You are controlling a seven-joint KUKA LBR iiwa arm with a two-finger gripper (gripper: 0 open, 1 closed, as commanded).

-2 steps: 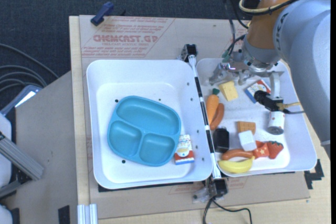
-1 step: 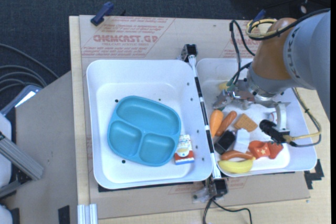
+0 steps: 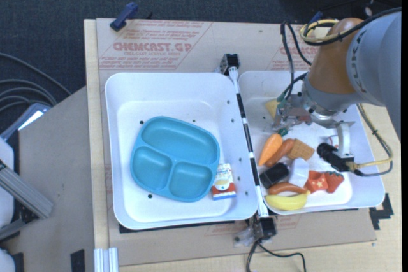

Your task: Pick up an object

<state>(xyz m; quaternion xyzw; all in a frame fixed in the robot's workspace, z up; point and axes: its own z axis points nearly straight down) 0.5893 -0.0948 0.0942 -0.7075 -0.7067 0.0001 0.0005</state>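
The gripper (image 3: 288, 118) is low in the right bin (image 3: 261, 89), in its far left part, not far from the divider between the two bins. The grey arm with the orange band comes to it from the right side. Whether the gripper is open or closed, I cannot tell, because the wrist covers it from above, and I do not see any thing held in it.

The things to pick lie mostly in the right bin. A small pale yellow piece (image 3: 273, 107) is just beside the gripper, on its left. A toy carrot (image 3: 271, 148) lies a little nearer to the camera than the gripper, tilted, and a tan slice like bread (image 3: 299, 150) touches it on the right. Nearer still there are a black block (image 3: 275, 172) and a white block (image 3: 298, 170), side by side. A red pepper (image 3: 322, 181) is to the right of them. A long red-orange piece (image 3: 287, 188) and a yellow banana (image 3: 287, 202) lie along the near wall.

The left bin (image 3: 127, 92) holds a blue divided plate (image 3: 173, 159) and a small carton (image 3: 223, 180) just beside the plate's right corner. Both bins stand on a surface (image 3: 153, 44) covered with printed brown board.
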